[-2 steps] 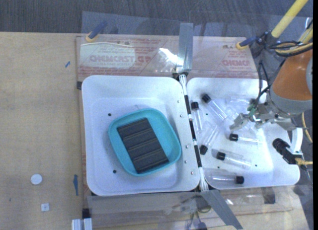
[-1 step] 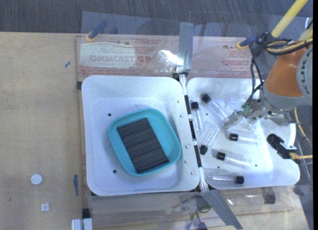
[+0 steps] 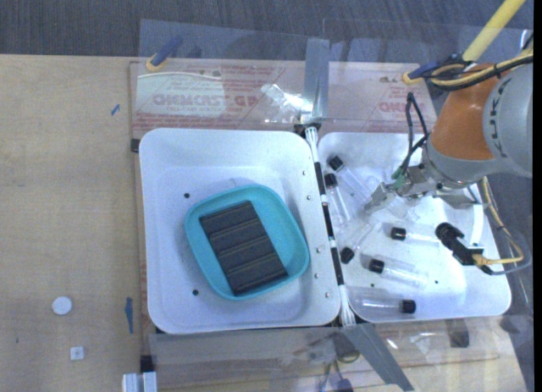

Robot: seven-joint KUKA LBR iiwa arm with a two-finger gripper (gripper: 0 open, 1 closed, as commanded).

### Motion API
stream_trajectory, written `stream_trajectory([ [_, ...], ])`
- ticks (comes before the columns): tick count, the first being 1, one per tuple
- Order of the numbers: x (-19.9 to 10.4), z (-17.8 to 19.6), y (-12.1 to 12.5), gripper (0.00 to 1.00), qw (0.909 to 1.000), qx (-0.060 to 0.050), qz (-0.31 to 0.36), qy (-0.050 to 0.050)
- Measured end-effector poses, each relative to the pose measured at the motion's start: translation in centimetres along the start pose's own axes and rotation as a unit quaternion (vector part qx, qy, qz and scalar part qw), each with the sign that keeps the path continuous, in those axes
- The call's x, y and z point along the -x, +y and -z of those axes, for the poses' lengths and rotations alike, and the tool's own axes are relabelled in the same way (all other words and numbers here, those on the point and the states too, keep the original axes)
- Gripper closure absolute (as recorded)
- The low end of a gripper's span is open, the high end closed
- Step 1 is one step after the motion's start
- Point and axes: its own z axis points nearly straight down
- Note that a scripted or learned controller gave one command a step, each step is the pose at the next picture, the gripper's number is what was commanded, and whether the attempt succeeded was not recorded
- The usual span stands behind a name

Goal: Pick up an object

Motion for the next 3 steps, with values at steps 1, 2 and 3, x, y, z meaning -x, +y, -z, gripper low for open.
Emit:
stream_trajectory([
  [1,2.1,0.0,-7.2,0.00,1.0000,-0.001,0.000,0.000],
  [2,-2.6,0.1,-3.8,0.00,1.0000,0.002,0.007,0.001],
  [3,6.0,-0.1,-0.2,0.00,0.9994,-0.001,0.035,0.000],
])
